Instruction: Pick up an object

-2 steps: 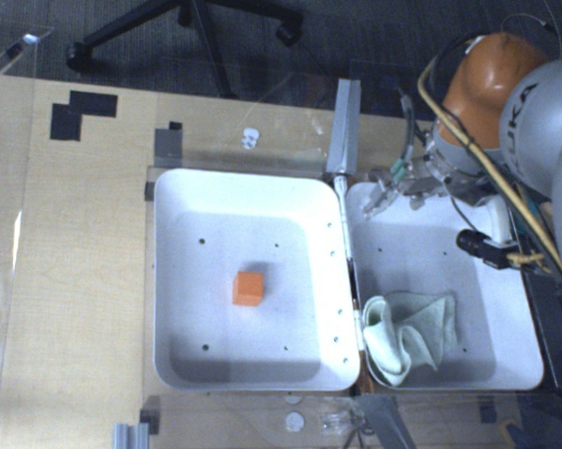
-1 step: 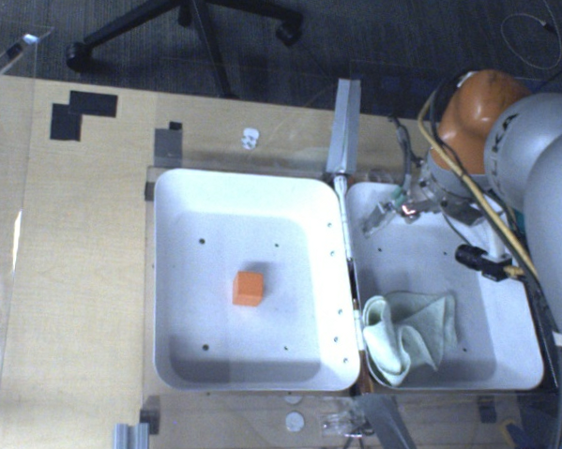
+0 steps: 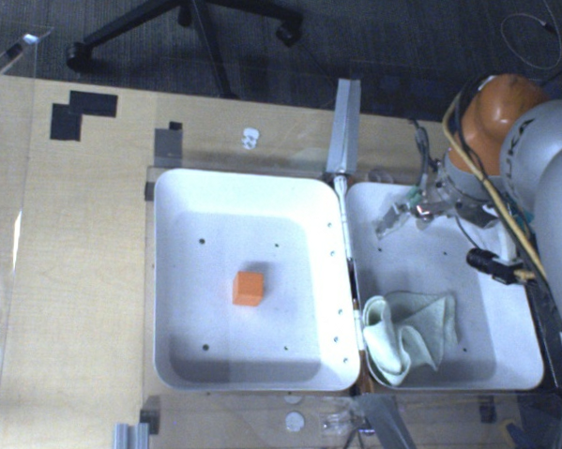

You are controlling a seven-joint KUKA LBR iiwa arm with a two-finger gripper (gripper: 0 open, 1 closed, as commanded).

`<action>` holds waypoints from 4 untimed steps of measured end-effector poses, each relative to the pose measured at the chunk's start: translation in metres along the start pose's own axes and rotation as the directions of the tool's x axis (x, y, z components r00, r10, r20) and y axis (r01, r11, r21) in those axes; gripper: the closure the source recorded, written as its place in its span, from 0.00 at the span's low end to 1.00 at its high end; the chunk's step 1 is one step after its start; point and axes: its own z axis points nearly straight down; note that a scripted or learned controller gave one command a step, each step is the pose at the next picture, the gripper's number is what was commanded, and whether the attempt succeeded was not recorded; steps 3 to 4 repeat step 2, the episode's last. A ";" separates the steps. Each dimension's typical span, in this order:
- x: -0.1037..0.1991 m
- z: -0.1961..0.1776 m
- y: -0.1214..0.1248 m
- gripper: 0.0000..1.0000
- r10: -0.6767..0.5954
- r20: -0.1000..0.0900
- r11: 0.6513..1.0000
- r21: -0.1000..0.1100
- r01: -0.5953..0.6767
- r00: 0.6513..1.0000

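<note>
nearest to the camera, at the bottom of the view, the wooden bench [image 3: 61, 301] shows its pale front edge, with some small metal brackets below the two bins. just above this edge, in the near corner of the right bin [image 3: 442, 373], lies a crumpled cloth [image 3: 409, 333], pale green and white. its rolled end touches the near wall and sits just beside the divider between the bins.

left bin [image 3: 180, 261] holds one orange cube [image 3: 248, 288]. it rests flat on the white floor, a little toward the near side of the middle, well apart from all walls.

at the far side of the right bin the gripper [image 3: 401, 214] hangs over the far left corner, pointing toward the divider. its two thin metal fingers [image 3: 390, 218] stand a little apart and nothing is between them; they hold nothing. the gripper is well apart from the cloth and far from the cube.

behind the gripper the grey arm [image 3: 552, 158] comes in from the right, with the orange band [image 3: 498, 108] above the wrist and some cables along it.

beyond the bench, on the dark floor, the black legs of a chair base [image 3: 193, 17] are visible. some black marks lie on the bench at the far left.
</note>
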 end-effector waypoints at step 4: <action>0.033 -0.110 0.009 1.00 0.039 0.025 0.999 -0.011 -0.039 0.999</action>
